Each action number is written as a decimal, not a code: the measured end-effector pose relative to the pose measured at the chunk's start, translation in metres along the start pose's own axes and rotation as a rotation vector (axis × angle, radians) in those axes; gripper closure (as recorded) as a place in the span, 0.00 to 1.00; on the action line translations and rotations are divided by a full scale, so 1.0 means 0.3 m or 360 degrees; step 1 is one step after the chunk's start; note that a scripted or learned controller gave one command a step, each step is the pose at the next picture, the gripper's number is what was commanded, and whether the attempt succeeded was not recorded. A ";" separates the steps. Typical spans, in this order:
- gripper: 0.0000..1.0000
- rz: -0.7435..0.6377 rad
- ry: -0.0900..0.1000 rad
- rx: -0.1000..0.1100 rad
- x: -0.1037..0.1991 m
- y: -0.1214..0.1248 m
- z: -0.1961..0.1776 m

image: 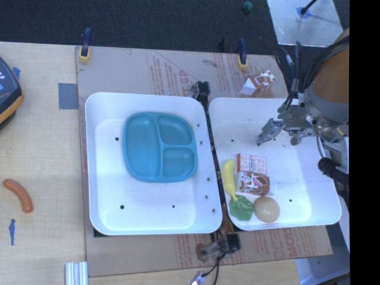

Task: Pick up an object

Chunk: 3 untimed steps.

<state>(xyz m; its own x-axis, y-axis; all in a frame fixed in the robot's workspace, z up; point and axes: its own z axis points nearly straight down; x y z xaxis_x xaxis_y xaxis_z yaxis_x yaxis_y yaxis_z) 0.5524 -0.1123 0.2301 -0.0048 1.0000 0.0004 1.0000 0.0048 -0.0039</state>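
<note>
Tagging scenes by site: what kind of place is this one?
Probably a lab bench set up for robot grasping trials: two white bins clamped onto cardboard, toy food such as a banana and a carton, a blue divided plate, and the arm's end effector over the right bin.

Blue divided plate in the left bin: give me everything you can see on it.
The blue divided plate is a light blue, rounded rectangle that looks like matte plastic, moulded into three compartments: one long section on its left and two smaller ones stacked on its right. All three hold nothing. It lies flat and upright on the floor of the left bin, in the upper middle, turned slightly off the bin's edges. It touches only the bin floor, clear of the walls.
</note>
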 end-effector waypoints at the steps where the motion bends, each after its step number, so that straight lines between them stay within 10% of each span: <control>1: 0.00 -0.0001 -0.0002 0.0003 0.046 0.131 0.295; 2: 0.00 -0.0001 -0.0006 -0.0015 0.059 0.011 0.444; 3: 0.00 0.0002 -0.0001 -0.0004 0.025 0.150 0.459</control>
<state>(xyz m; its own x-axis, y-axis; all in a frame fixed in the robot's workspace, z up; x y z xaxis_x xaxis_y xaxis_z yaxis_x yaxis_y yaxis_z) 0.5968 -0.1046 0.0923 -0.0038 1.0000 -0.0004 1.0000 0.0038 -0.0013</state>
